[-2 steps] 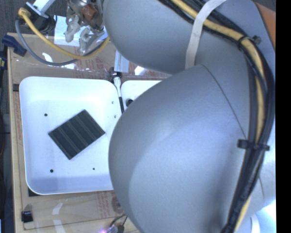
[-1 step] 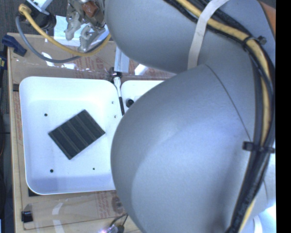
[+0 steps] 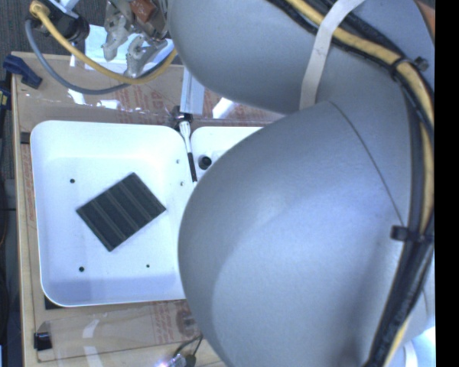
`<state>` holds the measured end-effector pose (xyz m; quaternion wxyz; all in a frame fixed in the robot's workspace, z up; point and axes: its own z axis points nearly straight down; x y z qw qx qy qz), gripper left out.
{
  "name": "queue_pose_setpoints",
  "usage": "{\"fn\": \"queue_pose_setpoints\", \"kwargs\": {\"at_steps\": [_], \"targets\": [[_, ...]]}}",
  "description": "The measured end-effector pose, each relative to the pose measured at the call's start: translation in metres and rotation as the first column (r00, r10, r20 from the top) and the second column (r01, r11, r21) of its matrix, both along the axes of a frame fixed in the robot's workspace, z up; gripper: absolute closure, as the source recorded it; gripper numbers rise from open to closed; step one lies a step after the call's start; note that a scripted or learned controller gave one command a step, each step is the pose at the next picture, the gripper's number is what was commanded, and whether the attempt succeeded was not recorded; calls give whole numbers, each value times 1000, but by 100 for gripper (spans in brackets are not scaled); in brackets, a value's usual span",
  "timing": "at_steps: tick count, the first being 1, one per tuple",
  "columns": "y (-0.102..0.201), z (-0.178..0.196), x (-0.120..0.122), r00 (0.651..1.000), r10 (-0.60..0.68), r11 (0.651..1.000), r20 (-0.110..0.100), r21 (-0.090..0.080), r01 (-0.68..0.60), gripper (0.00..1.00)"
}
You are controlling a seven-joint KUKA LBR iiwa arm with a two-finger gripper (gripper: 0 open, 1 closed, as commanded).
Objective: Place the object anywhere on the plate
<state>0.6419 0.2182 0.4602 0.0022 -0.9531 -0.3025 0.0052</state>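
Plate (image 3: 121, 210) lies visible; arm (image 3: 306, 205) hides right bin (image 3: 222, 140).

Open floor across the left bin (image 3: 53, 274) around the dark ribbed plate (image 3: 122, 210); right bin (image 3: 222, 140) blocked by the grey arm (image 3: 306, 228).

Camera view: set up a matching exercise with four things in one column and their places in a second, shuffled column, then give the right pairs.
Things:
1. dark ribbed square plate
2. two-finger metal gripper
3. large grey arm body
4. yellow cable

Places:
A. covers most of the right white bin
B. lies flat in the left white bin
C. at the top, above the far edge of the left bin
D. loops across the upper left, beside the gripper

Pairs: 1-B, 2-C, 3-A, 4-D
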Motion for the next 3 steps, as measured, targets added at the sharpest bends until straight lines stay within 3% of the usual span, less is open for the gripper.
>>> {"fn": "queue_pose_setpoints", "kwargs": {"at_steps": [1, 2, 3], "targets": [[2, 9, -1, 1000, 7, 1000, -5, 0, -7, 100], [-96, -19, -38, 982, -188, 982, 6, -2, 188, 100], [-71, -20, -3, 914, 406, 914, 4, 2, -407, 100]]}}
